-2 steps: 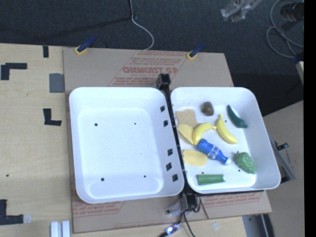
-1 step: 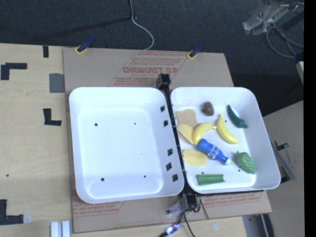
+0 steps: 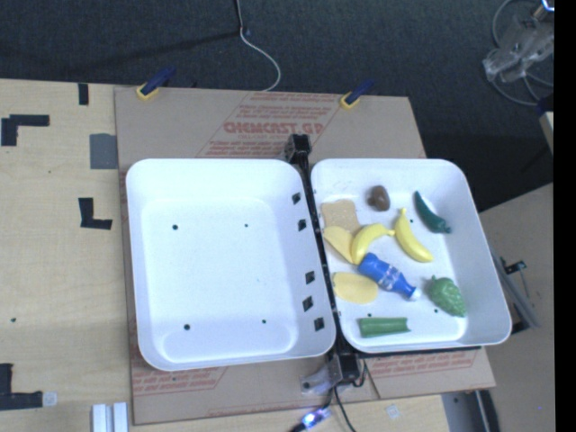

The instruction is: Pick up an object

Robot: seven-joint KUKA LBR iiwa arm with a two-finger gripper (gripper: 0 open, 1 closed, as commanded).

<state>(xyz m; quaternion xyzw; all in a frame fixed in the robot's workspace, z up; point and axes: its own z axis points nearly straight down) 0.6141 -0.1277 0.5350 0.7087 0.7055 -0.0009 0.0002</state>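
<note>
The right bin (image 3: pixel 457 183) holds several toy foods. A brown lump (image 3: pixel 379 197), a dark green pepper (image 3: pixel 430 212) and a tan slice (image 3: pixel 339 213) lie toward its back. Two yellow bananas (image 3: pixel 412 238) (image 3: pixel 364 239) sit mid-bin beside a blue bottle (image 3: pixel 388 274). In front of them are a yellow lemon-like piece (image 3: pixel 355 286), a leafy green vegetable (image 3: pixel 446 295) and a green block (image 3: pixel 383 326). My gripper (image 3: pixel 515 57) hangs blurred at the top right, high above and beyond the right bin, apart from every object.
The left bin (image 3: pixel 216 268) adjoins the right one along a clipped centre seam (image 3: pixel 310 232). Both rest on a cardboard sheet (image 3: pixel 261 124) on the wooden bench. A cable (image 3: pixel 256 48) trails in from the back.
</note>
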